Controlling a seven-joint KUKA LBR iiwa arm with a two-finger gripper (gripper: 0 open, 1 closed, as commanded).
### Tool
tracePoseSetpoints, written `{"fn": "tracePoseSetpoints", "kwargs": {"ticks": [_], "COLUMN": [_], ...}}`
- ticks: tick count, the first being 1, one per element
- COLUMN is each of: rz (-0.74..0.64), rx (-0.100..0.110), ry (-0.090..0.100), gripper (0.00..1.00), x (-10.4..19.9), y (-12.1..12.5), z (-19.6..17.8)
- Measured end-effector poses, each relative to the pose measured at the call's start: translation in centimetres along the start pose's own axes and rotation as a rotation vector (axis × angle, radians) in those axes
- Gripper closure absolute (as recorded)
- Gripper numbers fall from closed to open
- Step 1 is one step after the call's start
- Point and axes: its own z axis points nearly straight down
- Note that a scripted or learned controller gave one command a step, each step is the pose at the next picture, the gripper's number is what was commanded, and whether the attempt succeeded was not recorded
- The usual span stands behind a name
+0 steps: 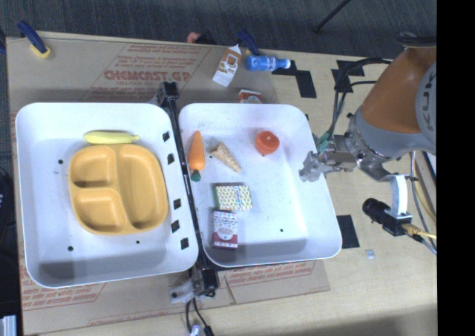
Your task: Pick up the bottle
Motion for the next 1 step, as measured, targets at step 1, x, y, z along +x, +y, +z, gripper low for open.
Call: {"fn": "tracePoseSetpoints", "kwargs": {"ticks": [1], "rz": [-0.223], "rx": [-0.001], "ry": [0.001], "gripper": [1.0], "x": [1.02], "y": [-3.95], "z": [3.72]}}
